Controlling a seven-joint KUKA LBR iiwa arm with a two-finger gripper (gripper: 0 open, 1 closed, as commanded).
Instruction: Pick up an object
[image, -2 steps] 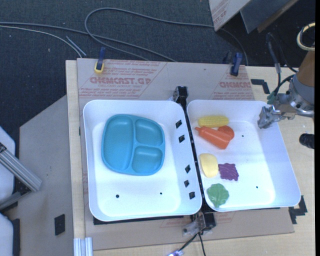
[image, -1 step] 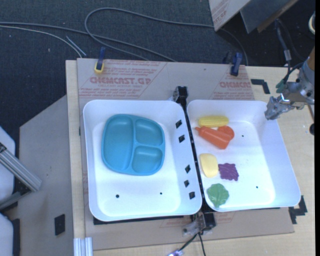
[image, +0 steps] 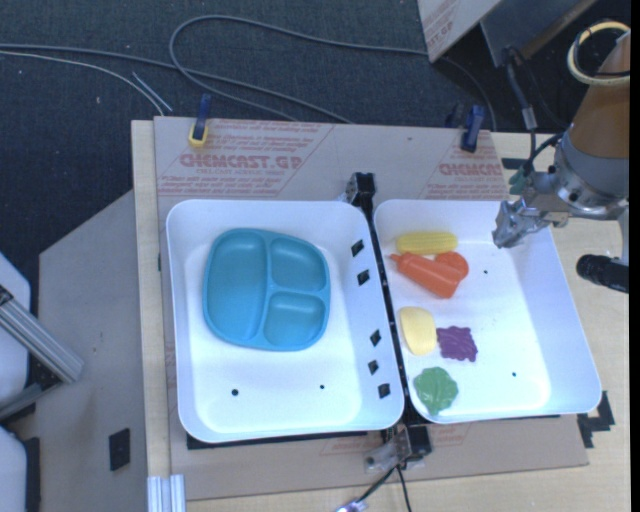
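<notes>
The brown board (image: 300, 150) under the 2 white bins has red letters on it. Far to the left of the gripper (image: 510, 228) it says "CHEMCAST GP". Just above the gripper the same red words are too blurry to read.

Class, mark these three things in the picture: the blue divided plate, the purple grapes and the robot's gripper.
blue divided plate (image: 267, 290): camera view, on the ridge between compartments.
purple grapes (image: 457, 343): camera view, middle of the bunch.
gripper (image: 508, 230): camera view, at the fingertips.
</notes>
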